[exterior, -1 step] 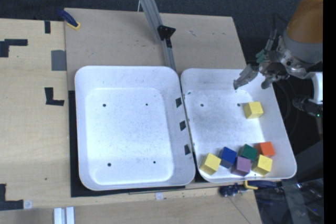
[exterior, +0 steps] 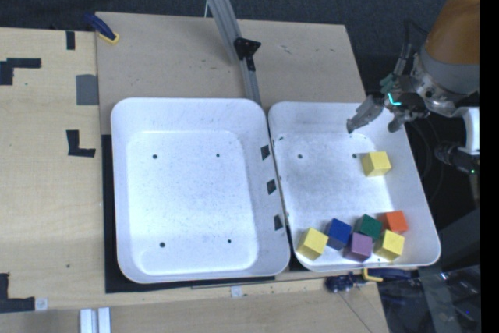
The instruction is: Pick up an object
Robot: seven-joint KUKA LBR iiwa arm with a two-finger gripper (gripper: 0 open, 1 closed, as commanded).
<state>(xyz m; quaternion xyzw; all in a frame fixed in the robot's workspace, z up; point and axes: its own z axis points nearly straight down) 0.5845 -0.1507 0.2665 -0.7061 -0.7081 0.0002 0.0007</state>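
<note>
Plywood bench; smooth right bin (exterior: 312, 191) holds cubes (exterior: 355, 238); hand (exterior: 380, 117) spread, gripping nothing.

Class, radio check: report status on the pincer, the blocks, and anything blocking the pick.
Pincer open, nothing between fingers, over right bin top edge. Lone yellow block nearest, untouched. Other blocks clustered at bin's near corner. Path clear.

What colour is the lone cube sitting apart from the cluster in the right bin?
Yellow: the lone cube shows clearly in the camera view, just below the end effector.
</note>
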